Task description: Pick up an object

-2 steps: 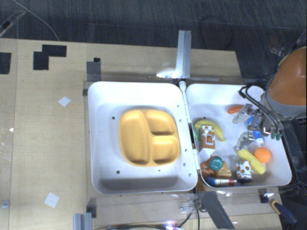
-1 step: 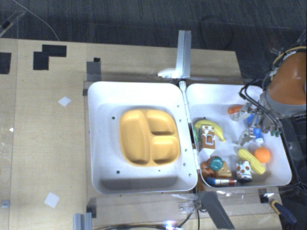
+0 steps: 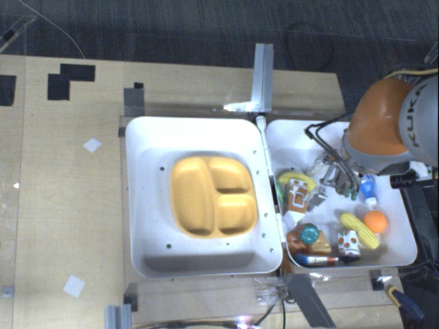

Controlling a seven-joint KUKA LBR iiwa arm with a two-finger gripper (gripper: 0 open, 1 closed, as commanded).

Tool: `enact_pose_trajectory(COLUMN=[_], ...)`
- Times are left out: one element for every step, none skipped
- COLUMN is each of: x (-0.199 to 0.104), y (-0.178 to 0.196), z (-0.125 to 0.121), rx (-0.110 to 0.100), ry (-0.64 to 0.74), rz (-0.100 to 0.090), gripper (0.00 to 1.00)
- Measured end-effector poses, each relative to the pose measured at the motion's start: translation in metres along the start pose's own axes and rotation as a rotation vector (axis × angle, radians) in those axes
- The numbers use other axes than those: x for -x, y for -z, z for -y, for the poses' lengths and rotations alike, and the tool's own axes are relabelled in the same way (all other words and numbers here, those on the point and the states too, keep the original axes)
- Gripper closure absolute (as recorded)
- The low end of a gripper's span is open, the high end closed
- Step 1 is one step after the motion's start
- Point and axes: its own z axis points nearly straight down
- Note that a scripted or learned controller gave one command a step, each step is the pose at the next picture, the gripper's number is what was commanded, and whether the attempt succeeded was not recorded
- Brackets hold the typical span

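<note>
The right bin (image 3: 291, 139) holds several small objects. A brown-and-white carton (image 3: 298, 197) lies under a yellow toy (image 3: 296, 181) near the bin's left wall. My gripper (image 3: 333, 186) hangs over the middle of this bin, just right of the carton. It is open, and I see nothing between its fingers. A blue-and-white bottle (image 3: 369, 190) lies to its right. An orange ball (image 3: 375, 221), a yellow corn cob (image 3: 360, 230), a spotted cup (image 3: 348, 244), a teal ball (image 3: 309, 235) and a red marker (image 3: 317, 259) lie along the front.
The left bin (image 3: 147, 184) holds a yellow compartment tray (image 3: 211, 196). The grey arm with its orange band (image 3: 377, 118) covers the right bin's back right corner. A metal post (image 3: 263, 74) stands behind the wall between the bins.
</note>
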Motion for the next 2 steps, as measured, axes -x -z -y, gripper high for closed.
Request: enact_pose_trajectory(x=[0.0306,0.0238], y=[-0.0008,-0.0005], z=[0.0319,0.0349], rx=[-0.003,-0.003], ry=[-0.191,-0.126], rz=[0.000,0.001], gripper=[0.00,0.00])
